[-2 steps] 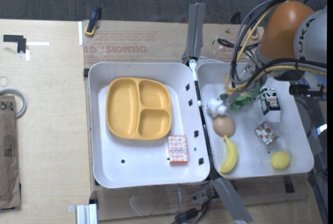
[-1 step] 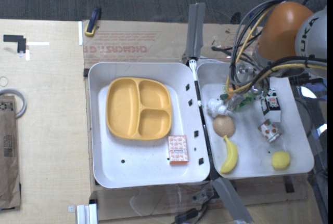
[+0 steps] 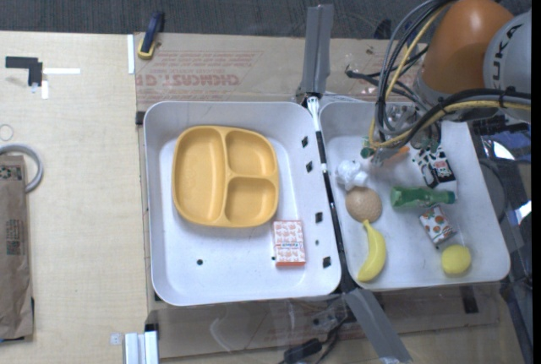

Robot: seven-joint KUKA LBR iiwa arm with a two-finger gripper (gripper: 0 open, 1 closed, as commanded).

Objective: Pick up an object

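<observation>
With the gripper (image 3: 404,141) buried under cables near the right bin's (image 3: 494,210) back edge (its grip can't be told), the small white toy (image 3: 351,175) by the left wall could easily get shoved, not grabbed.

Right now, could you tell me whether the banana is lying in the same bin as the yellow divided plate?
No, the banana lies in the right bin, while the yellow divided plate sits in the left bin.

Cardboard sheet (image 3: 221,67), far side behind the bins: we read red mirrored print, roughly "CHEMCAST".
Arm housing (image 3: 514,33), far right: we read part of "KUKA".
</observation>
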